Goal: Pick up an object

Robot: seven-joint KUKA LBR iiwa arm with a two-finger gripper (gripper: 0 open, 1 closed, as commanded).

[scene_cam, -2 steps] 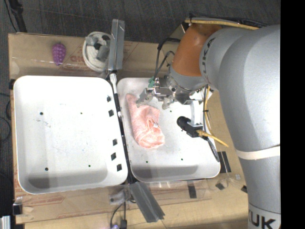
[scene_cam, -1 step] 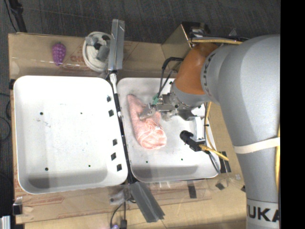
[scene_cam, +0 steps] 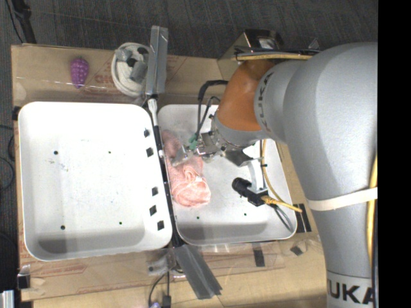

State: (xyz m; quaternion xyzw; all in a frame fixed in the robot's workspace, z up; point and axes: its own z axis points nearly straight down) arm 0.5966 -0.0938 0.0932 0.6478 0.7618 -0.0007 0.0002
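1. Reaching in from the right, the grey arm (scene_cam: 321, 140) with its orange band (scene_cam: 241, 104) hangs over the right bin (scene_cam: 221, 233), and its bulk covers much of that bin's far right side.
2. The gripper (scene_cam: 196, 145) sits low near the bin's left wall, right at the upper edge of a pink crumpled cloth (scene_cam: 186, 178). Whether the jaws are apart or together cannot be told at this size and angle.
3. That pink cloth lies in the left part of the right bin, stretching from beside the gripper down toward the bin's middle. It rests on the bin floor, and nothing shows it lifted.
4. White letters reading "UKA" (scene_cam: 350, 294) stand on the arm's base at the lower right; the start of the word is cut off by the arm's curve.
5. The left bin (scene_cam: 83, 236) sits beside the right one, with a row of small black clips (scene_cam: 154, 185) along the shared wall.
6. Behind the bins, on the brown bench (scene_cam: 45, 76), rest a purple knobbly object (scene_cam: 79, 71) and a white coiled item (scene_cam: 130, 68). Faint reddish printing on the bench is too blurred to read.
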